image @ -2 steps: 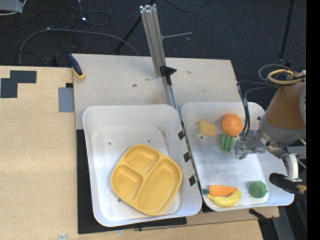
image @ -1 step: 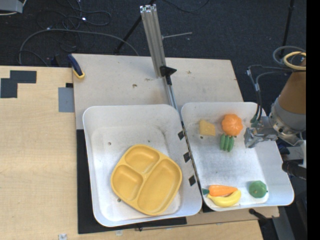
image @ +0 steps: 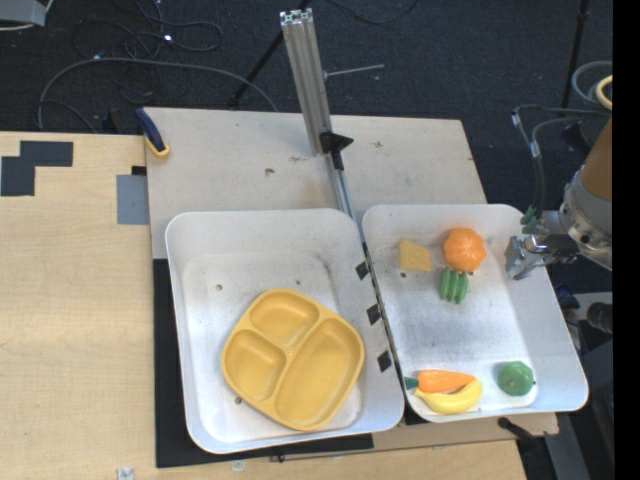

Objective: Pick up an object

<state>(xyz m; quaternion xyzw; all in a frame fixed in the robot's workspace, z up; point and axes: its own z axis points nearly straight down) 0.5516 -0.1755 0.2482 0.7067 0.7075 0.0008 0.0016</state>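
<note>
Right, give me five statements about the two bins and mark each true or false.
1. The yellow divided plastic plate lies in the left white bin. True.
2. The round orange toy fruit sits in the left bin. False: it is in the right white bin.
3. The yellow toy banana lies beside the orange toy carrot. True.
4. The gripper hangs over the plate. False: it is at the right bin's right rim.
5. The small green ribbed toy vegetable lies just below the orange fruit in the view. True.
</note>
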